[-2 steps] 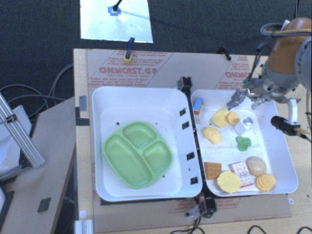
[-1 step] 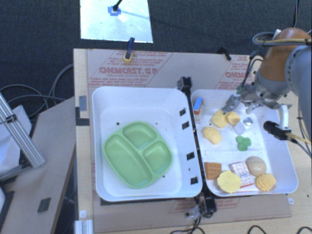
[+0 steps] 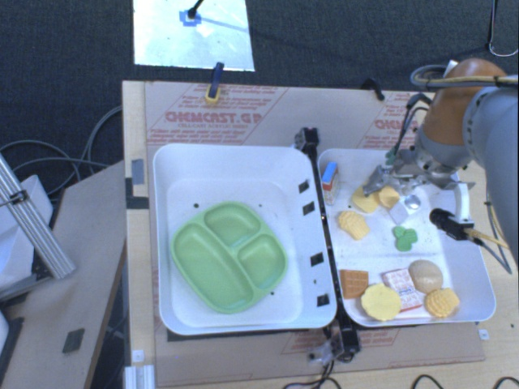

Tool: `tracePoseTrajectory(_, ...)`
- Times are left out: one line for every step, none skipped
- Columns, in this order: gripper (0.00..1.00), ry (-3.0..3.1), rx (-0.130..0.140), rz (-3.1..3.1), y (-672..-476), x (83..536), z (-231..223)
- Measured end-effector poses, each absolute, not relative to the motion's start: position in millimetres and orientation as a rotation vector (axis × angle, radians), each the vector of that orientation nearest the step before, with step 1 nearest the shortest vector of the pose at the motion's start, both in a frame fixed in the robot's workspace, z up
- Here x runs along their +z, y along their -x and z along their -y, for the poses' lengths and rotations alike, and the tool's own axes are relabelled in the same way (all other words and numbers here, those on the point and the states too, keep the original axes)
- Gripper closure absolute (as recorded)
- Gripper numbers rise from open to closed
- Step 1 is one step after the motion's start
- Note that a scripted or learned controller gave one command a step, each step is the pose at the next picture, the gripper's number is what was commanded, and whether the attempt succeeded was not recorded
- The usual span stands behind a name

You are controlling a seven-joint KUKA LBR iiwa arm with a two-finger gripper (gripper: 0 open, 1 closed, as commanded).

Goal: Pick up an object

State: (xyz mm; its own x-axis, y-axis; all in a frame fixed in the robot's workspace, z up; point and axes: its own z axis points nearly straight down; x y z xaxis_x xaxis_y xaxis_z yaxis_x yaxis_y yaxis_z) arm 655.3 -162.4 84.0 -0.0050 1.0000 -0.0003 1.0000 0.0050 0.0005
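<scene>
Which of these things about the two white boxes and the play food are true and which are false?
1. A green tray lies in the left bin. True.
2. The end effector is over the left bin. False: it is over the right bin, by a yellow piece.
3. The green tray has three compartments. True.
4. The small green piece lies on the tray. False: it lies in the right bin.
</scene>
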Motion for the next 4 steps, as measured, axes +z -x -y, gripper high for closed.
tracePoseTrajectory(1.00,-2.211,0.005,-2.226,-656.8,97,162)
tracePoseTrajectory(1.00,-2.210,0.008,-2.223,-662.7,161,160)
tracePoseTrajectory(1.00,-2.211,0.006,-2.222,-668.0,212,168)
tracePoseTrajectory(1.00,-2.212,0.004,-2.226,-669.1,226,168)
